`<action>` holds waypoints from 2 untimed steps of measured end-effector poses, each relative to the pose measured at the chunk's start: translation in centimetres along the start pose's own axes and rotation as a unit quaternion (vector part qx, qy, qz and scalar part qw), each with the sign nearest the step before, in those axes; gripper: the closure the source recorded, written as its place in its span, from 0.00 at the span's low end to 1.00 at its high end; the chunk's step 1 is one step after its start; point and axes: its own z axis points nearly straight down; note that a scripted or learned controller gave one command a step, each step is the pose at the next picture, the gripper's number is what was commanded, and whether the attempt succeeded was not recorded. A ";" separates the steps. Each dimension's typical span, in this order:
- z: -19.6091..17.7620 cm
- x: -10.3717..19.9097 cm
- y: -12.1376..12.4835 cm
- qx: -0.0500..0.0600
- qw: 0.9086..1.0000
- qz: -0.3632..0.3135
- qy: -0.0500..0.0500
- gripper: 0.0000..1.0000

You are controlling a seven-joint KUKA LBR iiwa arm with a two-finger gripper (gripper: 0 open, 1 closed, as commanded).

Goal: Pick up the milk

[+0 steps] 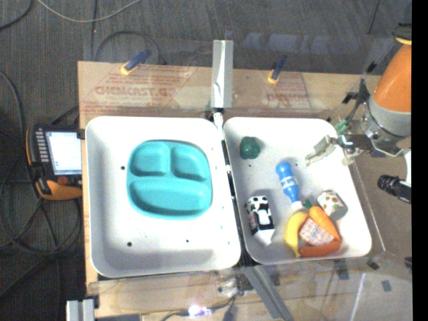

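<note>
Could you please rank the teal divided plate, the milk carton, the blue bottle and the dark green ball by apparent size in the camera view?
1. Teal divided plate, by far the largest.
2. Milk carton and blue bottle look about alike; unranked.
3. Dark green ball, smallest.

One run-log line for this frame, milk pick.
end effector: over right bin's far right corner | milk: on right bin floor, ungrasped | blue bottle: between them

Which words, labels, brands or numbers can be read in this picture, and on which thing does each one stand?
No text can be read with certainty.
Cardboard sheet: faint red print, too blurred to read.
Handheld screen: lit, its content too small to read.
Milk carton: black and white cow pattern, no readable words.
Blue bottle: white label, too small to read.
</note>
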 end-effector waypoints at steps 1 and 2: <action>0.4 9.6 -5.2 0.000 0.999 -0.037 0.000 0.00; 4.4 17.8 -6.0 0.001 0.992 -0.126 0.000 0.00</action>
